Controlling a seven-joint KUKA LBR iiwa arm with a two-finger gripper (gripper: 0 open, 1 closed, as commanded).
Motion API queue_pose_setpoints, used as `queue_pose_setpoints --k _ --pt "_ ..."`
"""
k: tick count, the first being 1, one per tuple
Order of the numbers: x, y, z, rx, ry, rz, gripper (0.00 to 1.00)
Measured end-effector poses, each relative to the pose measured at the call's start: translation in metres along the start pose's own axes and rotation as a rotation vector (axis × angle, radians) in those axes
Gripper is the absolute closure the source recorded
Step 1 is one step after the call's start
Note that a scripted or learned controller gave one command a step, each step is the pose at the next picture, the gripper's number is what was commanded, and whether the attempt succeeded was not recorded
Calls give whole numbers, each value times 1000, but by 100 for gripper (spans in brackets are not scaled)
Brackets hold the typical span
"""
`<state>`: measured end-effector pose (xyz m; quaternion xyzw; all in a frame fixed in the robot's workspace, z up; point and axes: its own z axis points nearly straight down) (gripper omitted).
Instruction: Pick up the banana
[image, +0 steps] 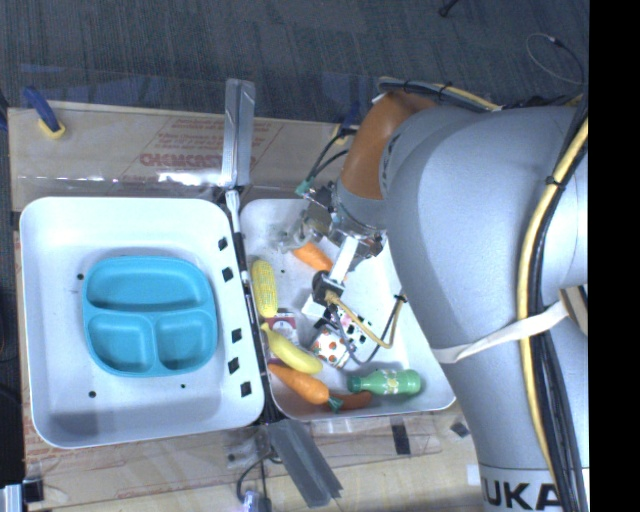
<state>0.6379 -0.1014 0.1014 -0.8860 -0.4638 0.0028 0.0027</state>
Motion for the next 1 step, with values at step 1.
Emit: queue_pose_setpoints --k 1 --pt "2 20 -130 -4 1 -51 0"
